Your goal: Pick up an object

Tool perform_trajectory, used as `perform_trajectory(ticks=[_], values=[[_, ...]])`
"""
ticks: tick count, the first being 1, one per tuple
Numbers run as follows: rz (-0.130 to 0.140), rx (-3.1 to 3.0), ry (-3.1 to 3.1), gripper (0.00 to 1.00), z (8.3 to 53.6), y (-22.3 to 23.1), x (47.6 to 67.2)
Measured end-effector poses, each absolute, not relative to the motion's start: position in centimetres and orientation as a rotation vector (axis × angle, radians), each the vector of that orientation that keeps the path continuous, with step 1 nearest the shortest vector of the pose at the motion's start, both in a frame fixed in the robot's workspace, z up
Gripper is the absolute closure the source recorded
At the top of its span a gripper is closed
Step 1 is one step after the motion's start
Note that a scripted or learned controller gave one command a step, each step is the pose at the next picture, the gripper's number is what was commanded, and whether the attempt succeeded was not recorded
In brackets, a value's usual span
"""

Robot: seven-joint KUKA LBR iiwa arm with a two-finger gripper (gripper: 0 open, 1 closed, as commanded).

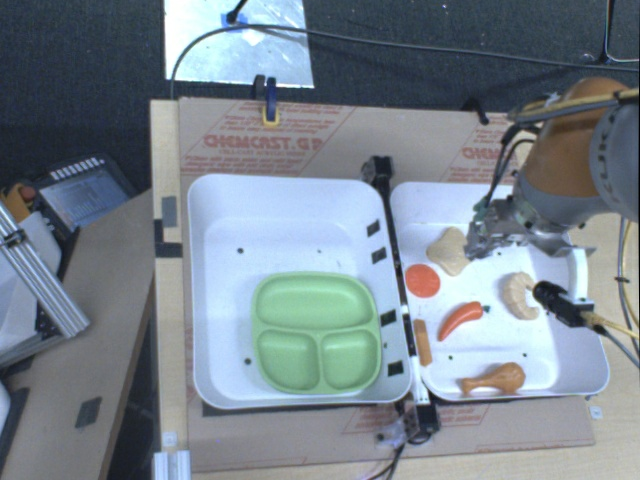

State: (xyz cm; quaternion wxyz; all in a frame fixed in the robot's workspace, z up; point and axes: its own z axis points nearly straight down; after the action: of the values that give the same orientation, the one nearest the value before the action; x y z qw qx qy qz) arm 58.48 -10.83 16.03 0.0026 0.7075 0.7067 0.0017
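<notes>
Gripper (478,240) position in the camera view: low over the upper middle of the right bin (570,368), hanging from the grey arm (580,158) that enters from the right with its orange band above the wrist. Finger state cannot be determined; the dark gripper body hides the tips. Nearest object: a pale beige food piece (449,251), lying just left of and slightly below the gripper, touching or nearly touching it; contact cannot be confirmed, and nothing is seen clamped. This piece is a rounded lump with its long axis running roughly from upper right to lower left. Directly below it lies a red round slice (423,281), flat on the bin floor near the bin's left wall. A red chili pepper (461,319) lies lower, well apart from the gripper, long axis diagonal, its tapered tip pointing lower left and its stem end toward upper right. A curved beige piece (520,295) rests right of the pepper, below the gripper. A brown drumstick (493,378) lies near the front wall, long axis almost horizontal, thick end right, thin end left. A small orange stick (422,342) lies along the left wall, long axis near vertical. The left bin (215,268) holds a green divided plate (316,331).
</notes>
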Motion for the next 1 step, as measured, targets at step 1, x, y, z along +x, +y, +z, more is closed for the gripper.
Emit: perform_trajectory(ticks=[1], values=[[0.007, 2.213, 2.221, 1.00, 21.46, -10.87, 58.66]])
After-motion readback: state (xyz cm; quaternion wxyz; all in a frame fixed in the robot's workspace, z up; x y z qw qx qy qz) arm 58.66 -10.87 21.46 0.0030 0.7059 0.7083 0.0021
